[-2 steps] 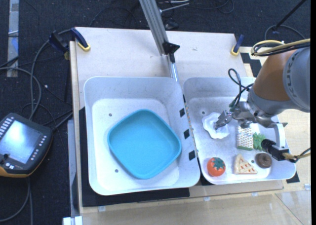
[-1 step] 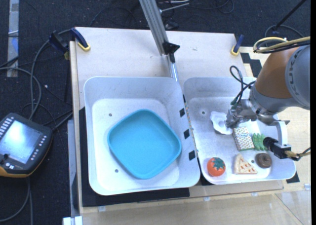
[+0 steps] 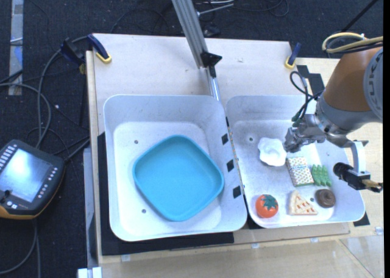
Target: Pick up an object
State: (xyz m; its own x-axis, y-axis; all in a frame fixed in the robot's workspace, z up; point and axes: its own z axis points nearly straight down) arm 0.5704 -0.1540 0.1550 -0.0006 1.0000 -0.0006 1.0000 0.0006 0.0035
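Where the pale tabletop (image 3: 152,63) fills the middle of the view, 2 white bins sit on it side by side. The left bin (image 3: 122,118) holds a big blue tray (image 3: 177,176), which lies flat and takes up most of the floor. The right bin (image 3: 256,112) holds the small things and the end of the arm.

The arm (image 3: 353,88) comes in from the right, grey with an orange band, and bends down into the right bin. A black box (image 3: 350,175) sticks out from its wrist on the right side. The hand (image 3: 292,142) hangs low over the back middle of the right bin, just beside a white lump. I cannot tell if the hand is spread or pressed together, because it is dark and seen from above.

The white lump (image 3: 272,152) is crumpled and lies near the middle of the bin, touching or almost touching the hand's left side. Just to its right lies a checked block (image 3: 299,171) with small red and white squares. A green toy (image 3: 320,175) sits right beside that block. In the front row, a red tomato (image 3: 266,206) with a green top lies on the left, a wedge (image 3: 301,203) like a pizza slice lies in the middle, and a small brown ring (image 3: 325,197) like a doughnut lies on the right. Nothing is off the bin floor.
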